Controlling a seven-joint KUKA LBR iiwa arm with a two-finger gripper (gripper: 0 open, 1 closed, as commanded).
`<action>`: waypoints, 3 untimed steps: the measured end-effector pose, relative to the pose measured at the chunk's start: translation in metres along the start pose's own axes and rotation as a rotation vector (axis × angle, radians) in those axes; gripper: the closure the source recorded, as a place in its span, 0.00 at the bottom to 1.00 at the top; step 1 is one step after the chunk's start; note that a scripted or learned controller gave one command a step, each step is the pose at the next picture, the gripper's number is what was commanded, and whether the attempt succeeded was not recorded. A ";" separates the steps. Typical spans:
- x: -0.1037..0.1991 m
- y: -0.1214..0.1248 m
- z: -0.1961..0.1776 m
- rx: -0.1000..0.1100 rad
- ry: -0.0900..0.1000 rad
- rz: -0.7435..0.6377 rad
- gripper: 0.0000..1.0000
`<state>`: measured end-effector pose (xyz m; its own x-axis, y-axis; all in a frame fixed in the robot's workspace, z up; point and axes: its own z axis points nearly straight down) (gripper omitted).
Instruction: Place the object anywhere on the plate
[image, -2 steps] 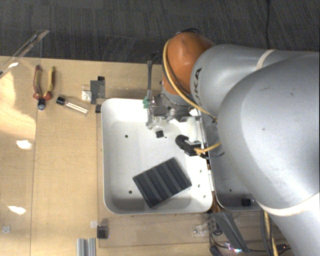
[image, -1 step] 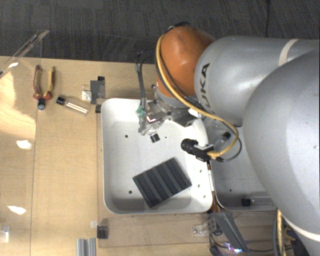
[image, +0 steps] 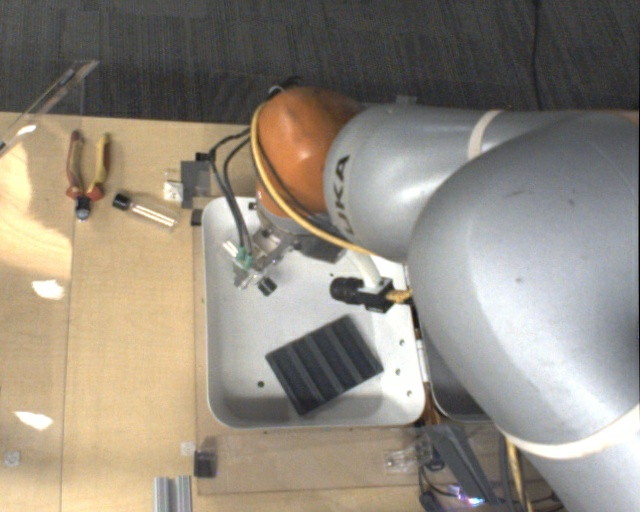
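Gripper (image: 252, 268) over left bin (image: 225, 395); jaw state unclear. Dark ribbed plate (image: 324, 365) lower right of jaws, apart. Pliers (image: 87, 170) far left on bench (image: 110, 350).

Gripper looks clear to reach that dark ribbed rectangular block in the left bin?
Probably yes. The gripper sits over the white left bin, up-left of the dark ribbed rectangular block, which lies flat with bare bin floor between them and nothing on top.

The grey arm (image: 520, 270) enters from three o'clock and sweeps toward nine, its orange band (image: 300, 150) near twelve. The gripper (image: 252, 268) points toward eight o'clock, hanging low, fingers' spacing unclear.
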<state>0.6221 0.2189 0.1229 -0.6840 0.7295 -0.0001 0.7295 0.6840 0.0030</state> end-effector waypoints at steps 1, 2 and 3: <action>-0.019 0.031 -0.057 -0.004 -0.002 -0.049 1.00; -0.025 0.036 -0.157 -0.004 -0.004 -0.154 1.00; -0.024 0.037 -0.169 -0.008 -0.006 -0.158 1.00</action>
<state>0.6652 0.2259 0.2917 -0.7899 0.6132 -0.0077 0.6131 0.7899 0.0103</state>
